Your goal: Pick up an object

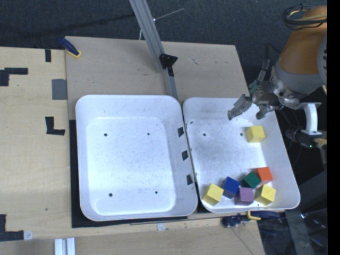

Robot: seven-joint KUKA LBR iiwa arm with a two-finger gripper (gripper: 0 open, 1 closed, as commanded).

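You see two white bins side by side on a wooden bench [122, 62]. The left bin [85, 158] sits on a black mat. The right bin [212, 110] holds the blocks.

The grey arm [303, 57] with its orange band comes in from the right. Its gripper [248, 106] hangs over the far right part of the right bin. The two fingers are spread apart, one pointing left and one closer to the arm, and nothing sits between them.

A yellow block [255, 134] lies by itself in the right bin, just on the near side of the gripper and not touching it.

The other blocks bunch up in the near right corner of that bin. There you find a yellow block at the left [213, 194], then a blue block [231, 186], a purple block [245, 195], a green block [252, 180], an orange block [264, 173] and a yellow block at the right [267, 194]. They press close together, and the green one sits between the blue one and the orange one.

A grey metal pole [151, 33] slants across the far side of the bench, with a black clamp [168, 61] on it just beyond the spot where the two bins meet. A small blue and yellow thing [69, 47] lies on the far left of the bench
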